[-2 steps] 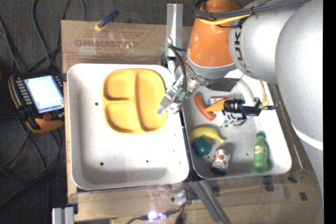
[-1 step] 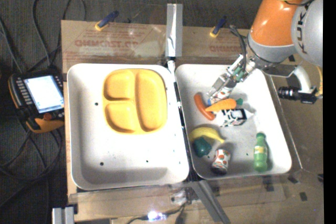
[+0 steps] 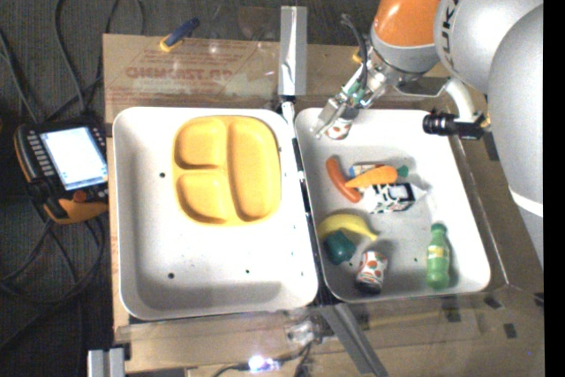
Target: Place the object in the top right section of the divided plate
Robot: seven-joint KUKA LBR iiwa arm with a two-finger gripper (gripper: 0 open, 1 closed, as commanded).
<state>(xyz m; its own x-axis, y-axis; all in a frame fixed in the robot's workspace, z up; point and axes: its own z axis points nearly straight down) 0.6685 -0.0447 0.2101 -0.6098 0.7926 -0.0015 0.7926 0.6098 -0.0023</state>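
Observation:
A yellow divided plate [image 3: 227, 169] lies in the left bin [image 3: 150, 278], with two small sections on its left and one long section on its right; nothing lies in any section. My gripper [image 3: 339, 116] hangs over the far left corner of the right bin [image 3: 470, 190], close to the wall between the bins. Just below its tip is a small round white and orange object [image 3: 337, 132]; whether that object is gripped or rests on the bin floor is unclear.
The right bin holds an orange sausage shape [image 3: 338, 178], a carrot [image 3: 377, 176], a black and white item [image 3: 394, 197], a banana [image 3: 348, 227], a teal cup [image 3: 340, 249], a red and white can [image 3: 372, 270] and a green bottle [image 3: 437, 255]. A pendant [image 3: 71, 158] lies left of the bench.

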